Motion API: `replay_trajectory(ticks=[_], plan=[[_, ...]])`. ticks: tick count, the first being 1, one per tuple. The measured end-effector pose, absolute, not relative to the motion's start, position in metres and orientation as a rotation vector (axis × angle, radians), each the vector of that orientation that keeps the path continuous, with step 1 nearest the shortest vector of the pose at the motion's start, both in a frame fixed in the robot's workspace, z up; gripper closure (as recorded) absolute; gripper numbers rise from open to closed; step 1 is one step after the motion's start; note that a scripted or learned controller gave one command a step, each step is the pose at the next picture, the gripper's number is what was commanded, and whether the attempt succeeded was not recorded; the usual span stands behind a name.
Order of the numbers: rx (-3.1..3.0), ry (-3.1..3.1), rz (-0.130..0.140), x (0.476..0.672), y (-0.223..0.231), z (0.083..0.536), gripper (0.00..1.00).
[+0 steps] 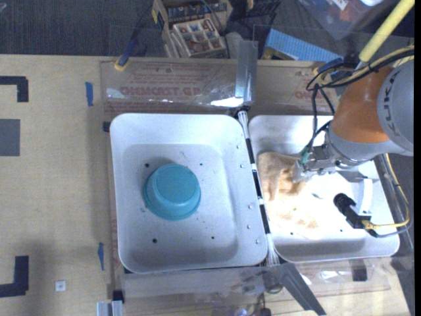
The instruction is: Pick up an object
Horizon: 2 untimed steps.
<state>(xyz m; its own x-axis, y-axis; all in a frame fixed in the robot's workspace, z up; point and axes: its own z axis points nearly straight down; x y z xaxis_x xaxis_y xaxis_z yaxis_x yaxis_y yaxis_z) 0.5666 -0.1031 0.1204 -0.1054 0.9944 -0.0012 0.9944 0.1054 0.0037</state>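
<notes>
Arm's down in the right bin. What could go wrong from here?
1. The end effector sits over a tan cloth that lies flat and spread, so it may pinch only a fold and slip off.
2. The cloth lies against the right bin's left wall, so a lift could drag it over the rim.
3. The teal bowl in the left bin stays far from the arm, untouched.

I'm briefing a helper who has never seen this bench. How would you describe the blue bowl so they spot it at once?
Start with the two white bins side by side and take the left bin, away from the arm. Near its middle sits a teal-blue round bowl, apparently upside down. It is the one blue item in either bin; the right bin holds a tan, crumpled thing under the gripper.
</notes>
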Motion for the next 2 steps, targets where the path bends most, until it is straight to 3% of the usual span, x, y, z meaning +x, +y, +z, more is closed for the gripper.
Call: replay_trajectory(ticks=[1,2], plan=[[1.997,2.419,0.003,0.6,-0.121,0.098,1.0],[1.787,2.58,0.001,0.652,-0.059,0.186,1.0]])
